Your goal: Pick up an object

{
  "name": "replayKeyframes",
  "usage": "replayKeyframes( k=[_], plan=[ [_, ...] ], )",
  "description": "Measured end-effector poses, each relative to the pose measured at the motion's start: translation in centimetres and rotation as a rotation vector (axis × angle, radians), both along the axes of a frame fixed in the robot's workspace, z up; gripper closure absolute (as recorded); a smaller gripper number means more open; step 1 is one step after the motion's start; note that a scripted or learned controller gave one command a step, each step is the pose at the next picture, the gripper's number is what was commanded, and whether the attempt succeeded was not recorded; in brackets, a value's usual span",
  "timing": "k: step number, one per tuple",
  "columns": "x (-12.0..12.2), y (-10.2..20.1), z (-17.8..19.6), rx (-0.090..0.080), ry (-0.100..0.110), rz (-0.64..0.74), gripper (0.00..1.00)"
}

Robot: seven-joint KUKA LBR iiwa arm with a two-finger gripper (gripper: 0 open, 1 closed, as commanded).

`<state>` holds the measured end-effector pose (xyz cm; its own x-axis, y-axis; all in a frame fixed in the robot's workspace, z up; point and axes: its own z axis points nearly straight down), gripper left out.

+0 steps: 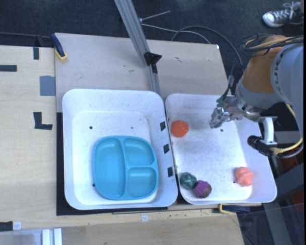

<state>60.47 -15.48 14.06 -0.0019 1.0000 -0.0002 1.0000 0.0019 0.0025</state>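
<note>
The right bin (204, 144) holds several small objects. An orange ball (179, 128) lies near its left wall. A dark green object (187, 179) and a purple object (202, 189) sit together at the front left. A pink object (243, 176) rests at the front right. My gripper (218, 120) hangs over the bin's back right part, to the right of the orange ball and apart from it. Nothing shows between its fingers.
The left bin (81, 111) holds a blue divided plate (126, 167). A slanted metal pole (135, 29) rises behind the bins. Cables (199, 32) lie on the bench behind the right bin.
</note>
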Motion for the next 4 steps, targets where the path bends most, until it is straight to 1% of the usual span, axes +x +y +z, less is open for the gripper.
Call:
replayKeyframes(
  k=[1, 2, 3, 4],
  plan=[
    [-0.1, 0.1, 6.4, -0.001, -0.003, 0.000, 1.00],
    [0.3, 0.8, 10.8, 0.000, -0.002, 0.001, 1.00],
    [-0.7, 6.4, 9.6, 0.001, 0.005, 0.004, 1.00],
    [-0.6, 10.8, 9.7, 0.001, 0.004, 0.004, 1.00]
  ],
)
